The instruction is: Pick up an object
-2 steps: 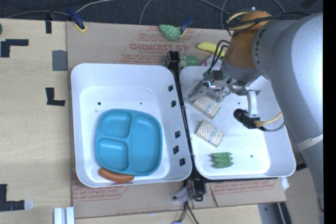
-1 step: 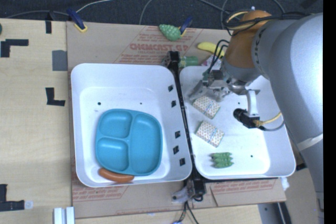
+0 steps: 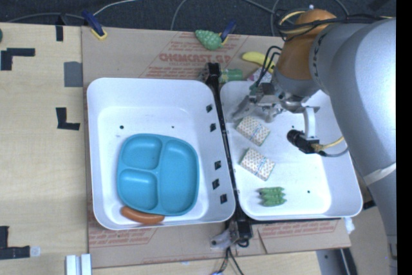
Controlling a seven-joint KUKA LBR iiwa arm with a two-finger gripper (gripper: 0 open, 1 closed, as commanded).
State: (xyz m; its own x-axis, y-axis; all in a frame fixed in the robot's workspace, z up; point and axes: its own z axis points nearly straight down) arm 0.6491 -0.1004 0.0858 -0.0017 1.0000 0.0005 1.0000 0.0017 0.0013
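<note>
We take the upper patterned packet [image 3: 253,131] in the right bin [image 3: 335,193] as the thing nearest the end effector [image 3: 259,105]. The packet lies tilted on the bin floor, in the upper left part of that bin, just below the end effector's metal parts. We cannot make out whether they touch it or stand above it, because the slanted view gives no height. We also cannot tell whether the end effector is open or closed: its tip is a tangle of grey metal and dark cable, and part of it is hidden under the wrist. Nothing can be seen held there.

The arm [image 3: 360,93] fills the right side of the view and is cut off at the edge; it hides the right bin's upper right corner. The orange band [image 3: 297,55] sits above the wrist.

A second patterned packet [image 3: 258,163] lies just below the first, apart from it. Near the front of the same bin rests a small green object [image 3: 272,196], too small for us to name.

The left bin [image 3: 103,100] holds a blue divided plate [image 3: 158,174] in its lower half. An orange sausage-shaped item [image 3: 141,216] lies against the plate's lower edge, near the bin's front wall.

Behind the bins, on the cardboard sheet [image 3: 141,58] covering the desk [image 3: 32,158], we see a green lump [image 3: 207,38] and a yellow item [image 3: 256,58] partly hidden by the wrist.
</note>
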